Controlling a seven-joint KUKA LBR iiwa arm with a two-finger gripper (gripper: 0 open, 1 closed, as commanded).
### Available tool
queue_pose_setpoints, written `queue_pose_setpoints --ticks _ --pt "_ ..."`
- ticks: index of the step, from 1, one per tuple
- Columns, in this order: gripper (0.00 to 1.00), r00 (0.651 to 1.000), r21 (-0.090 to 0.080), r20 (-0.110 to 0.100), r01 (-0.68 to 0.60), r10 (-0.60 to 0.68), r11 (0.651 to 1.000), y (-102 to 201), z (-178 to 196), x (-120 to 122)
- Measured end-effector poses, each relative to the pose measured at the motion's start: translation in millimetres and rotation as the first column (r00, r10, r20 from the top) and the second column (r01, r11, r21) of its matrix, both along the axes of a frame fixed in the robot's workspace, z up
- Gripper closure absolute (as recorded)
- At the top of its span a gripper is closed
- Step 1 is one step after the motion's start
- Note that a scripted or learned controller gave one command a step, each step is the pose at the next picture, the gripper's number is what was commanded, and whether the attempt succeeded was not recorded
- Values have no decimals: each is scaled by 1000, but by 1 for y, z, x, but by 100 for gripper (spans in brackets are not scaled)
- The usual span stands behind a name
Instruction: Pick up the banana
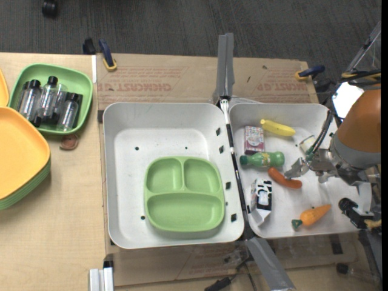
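The yellow banana point(277, 128) lies near the back of the right bin point(315, 111), pointing left to right. My gripper point(298, 167) is low in the same bin, in front of and to the right of the banana, about a hand's width from it. It hovers just above the right end of a red pepper point(284, 177). Nothing shows between it and the banana but bare bin floor.
A pink packet point(254, 139), a green bottle point(262, 159), a black-and-white carton point(262, 196) and a carrot point(312, 216) share the right bin. The left bin point(121, 162) holds a green divided plate point(183, 194). A green tray of bottles point(51, 99) and orange plates point(21, 156) sit far left.
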State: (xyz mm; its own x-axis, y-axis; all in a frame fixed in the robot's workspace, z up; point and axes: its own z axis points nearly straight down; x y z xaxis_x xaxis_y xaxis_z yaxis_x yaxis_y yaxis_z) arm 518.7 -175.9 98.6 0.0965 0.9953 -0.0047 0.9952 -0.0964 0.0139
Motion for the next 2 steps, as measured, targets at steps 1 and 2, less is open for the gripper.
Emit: queue_pose_setpoints --ticks 1,2 --pt "100 1000 2 -3 2 -2 1000 1 7 -1" --pt "100 1000 5 -15 21 -21 1000 16 22 64"
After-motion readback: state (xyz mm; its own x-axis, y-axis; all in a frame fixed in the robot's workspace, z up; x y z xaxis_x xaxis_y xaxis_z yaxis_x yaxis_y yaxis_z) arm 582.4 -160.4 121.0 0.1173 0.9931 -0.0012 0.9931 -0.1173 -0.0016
